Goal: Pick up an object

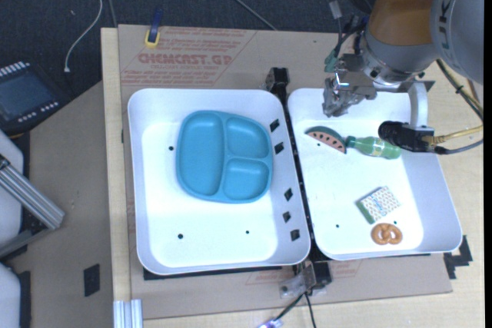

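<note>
My gripper (336,107) hangs over the far left part of the right bin (430,238), with nothing seen between its fingers. Just below it lies a watermelon slice (327,139) with a dark rind. To its right a green bottle (375,147) lies on its side. Nearer the front sit a small checked green-and-white packet (378,203) and a brown pretzel (386,233). A blue divided plate (224,156) rests in the left bin (154,242).
A black divider with clips (286,165) runs between the two bins. A black cylindrical fitting with a yellow cable (406,136) reaches in from the right, beside the bottle. Cables lie on the dark floor behind the bench.
</note>
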Robot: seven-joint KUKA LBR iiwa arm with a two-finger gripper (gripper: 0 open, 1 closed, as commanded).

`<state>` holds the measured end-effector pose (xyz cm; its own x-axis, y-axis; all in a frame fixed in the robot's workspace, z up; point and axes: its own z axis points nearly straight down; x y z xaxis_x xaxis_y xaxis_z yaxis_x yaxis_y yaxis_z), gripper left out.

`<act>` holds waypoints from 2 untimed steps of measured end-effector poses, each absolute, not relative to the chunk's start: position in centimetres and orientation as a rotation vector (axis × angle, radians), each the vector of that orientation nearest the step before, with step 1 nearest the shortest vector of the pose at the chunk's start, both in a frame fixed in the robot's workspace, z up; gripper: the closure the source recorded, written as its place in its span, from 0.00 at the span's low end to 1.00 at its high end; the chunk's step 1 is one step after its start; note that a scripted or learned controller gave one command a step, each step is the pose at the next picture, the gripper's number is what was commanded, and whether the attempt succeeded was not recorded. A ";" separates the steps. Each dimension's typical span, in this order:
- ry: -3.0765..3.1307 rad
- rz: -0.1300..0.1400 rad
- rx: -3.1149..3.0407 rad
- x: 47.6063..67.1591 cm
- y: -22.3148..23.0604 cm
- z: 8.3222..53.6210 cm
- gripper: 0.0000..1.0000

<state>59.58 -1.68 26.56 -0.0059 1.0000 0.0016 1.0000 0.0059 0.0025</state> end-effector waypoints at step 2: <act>2.225 0.004 2.216 63.8 8.1 25.0 1.00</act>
